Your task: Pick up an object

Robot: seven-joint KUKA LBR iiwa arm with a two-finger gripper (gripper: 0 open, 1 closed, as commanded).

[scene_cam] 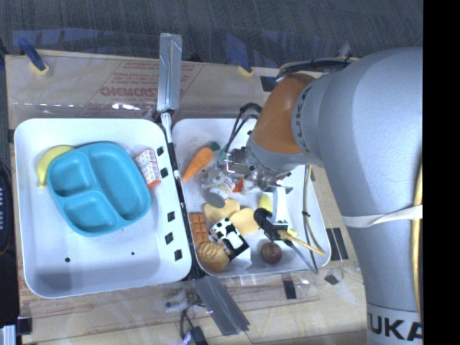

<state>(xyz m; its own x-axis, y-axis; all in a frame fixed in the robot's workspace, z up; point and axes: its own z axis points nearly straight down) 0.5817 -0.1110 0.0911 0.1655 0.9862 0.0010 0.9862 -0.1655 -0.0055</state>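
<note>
White bins sit side by side on the counter. The right bin [316, 254] holds the candidate objects: a carrot [198, 162], a cookie [212, 256] and a brown ball [271, 251]. The pincer [228, 169] hangs low over this clutter, just beside the carrot, presumably positioned for a grasp; whether it is spread or pressed together cannot be determined. The left bin [43, 264] carries a blue tray [97, 185].

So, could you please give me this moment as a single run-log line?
arm: over right bin | gripper: low among toys, beside carrot | grasp: cannot tell | left bin: blue tray, banana
</note>
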